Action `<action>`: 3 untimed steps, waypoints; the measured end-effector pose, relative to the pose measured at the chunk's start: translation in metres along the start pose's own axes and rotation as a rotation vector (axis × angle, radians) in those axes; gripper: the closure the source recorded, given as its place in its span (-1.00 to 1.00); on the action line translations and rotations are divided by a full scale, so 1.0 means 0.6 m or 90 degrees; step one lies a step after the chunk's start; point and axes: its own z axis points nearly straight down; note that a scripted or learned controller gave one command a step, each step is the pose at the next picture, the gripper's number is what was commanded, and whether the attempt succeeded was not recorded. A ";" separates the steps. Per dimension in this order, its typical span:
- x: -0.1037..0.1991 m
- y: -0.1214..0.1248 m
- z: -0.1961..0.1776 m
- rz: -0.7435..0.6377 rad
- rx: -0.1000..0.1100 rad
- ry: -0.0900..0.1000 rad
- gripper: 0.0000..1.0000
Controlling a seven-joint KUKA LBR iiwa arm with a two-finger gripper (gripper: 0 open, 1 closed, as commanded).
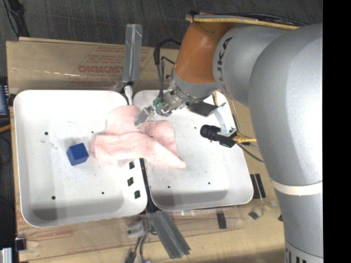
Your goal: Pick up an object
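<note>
Jaws point(143, 115) touching pink cloth point(140, 141); opening unclear.

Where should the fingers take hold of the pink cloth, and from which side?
Probably at the raised fold of the pink cloth near its top edge, coming straight down from above. It lies limp across the divider between the left bin and the right bin, so its flat parts give little to pinch.

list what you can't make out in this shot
1. Gripper fingers, camera view: small, half hidden by the wrist; open or shut is unclear, so is any hold on the cloth.
2. The bins' shared rim: covered by the cloth.
3. Blue cube: too small to tell its material.
</note>
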 end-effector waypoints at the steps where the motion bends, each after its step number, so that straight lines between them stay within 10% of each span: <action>1: -0.050 0.005 -0.003 0.012 -0.003 -0.001 -1.00; 2: -0.042 0.005 -0.002 -0.029 0.000 0.000 -1.00; 3: -0.040 0.007 -0.013 -0.033 0.003 0.001 1.00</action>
